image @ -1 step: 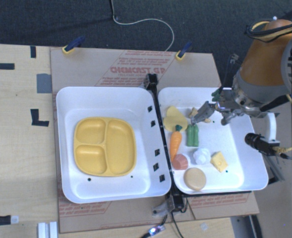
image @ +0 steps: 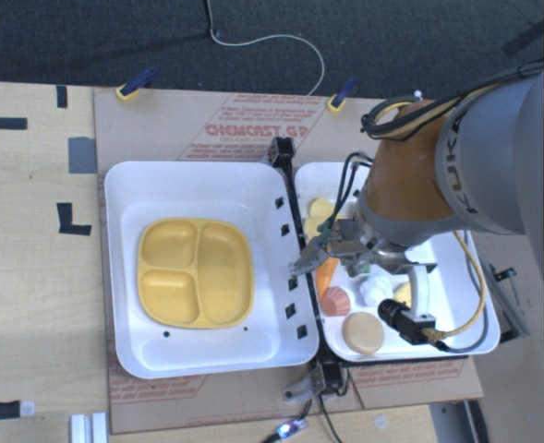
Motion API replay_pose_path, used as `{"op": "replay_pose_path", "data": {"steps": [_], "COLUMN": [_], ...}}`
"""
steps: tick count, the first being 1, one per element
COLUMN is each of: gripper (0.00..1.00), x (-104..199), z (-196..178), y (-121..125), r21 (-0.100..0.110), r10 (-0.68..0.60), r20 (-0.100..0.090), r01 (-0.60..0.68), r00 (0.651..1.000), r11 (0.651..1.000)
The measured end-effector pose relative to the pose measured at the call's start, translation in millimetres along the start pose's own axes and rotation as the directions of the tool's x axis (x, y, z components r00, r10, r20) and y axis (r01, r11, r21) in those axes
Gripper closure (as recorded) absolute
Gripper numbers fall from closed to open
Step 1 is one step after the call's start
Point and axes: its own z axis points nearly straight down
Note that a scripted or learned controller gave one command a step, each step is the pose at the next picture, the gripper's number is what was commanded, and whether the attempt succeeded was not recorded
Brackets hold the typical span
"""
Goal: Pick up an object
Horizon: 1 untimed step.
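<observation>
A: Left bin (image: pixel 124 247), contents?
B: One yellow divided plate (image: pixel 196 272), flat, near centre.
A: Right bin (image: pixel 465 344)?
B: Orange carrot-like piece (image: pixel 327 273), pink round piece (image: pixel 334 300), beige round object (image: pixel 363 332), yellow item (image: pixel 319 210) by the divider; all crowded at the bin's left side.
A: End effector (image: pixel 350 257)?
B: Low over the right bin, above the carrot piece; finger spread cannot be told, arm body covers it.

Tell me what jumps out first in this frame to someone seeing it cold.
The big grey arm with its orange band, reaching in from the right over the right bin and its small food-like items. Then the yellow divided plate, alone in the left bin.
</observation>
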Motion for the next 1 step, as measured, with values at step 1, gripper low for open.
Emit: {"op": "replay_pose_path", "data": {"steps": [1], "gripper": [0.0], "x": [-26.9], "z": [-2.3], "y": [-13.7], "r21": [-0.007], "r10": [0.01], "r20": [0.004], "r01": [-0.01], "r00": [1.0], "r11": [1.0]}}
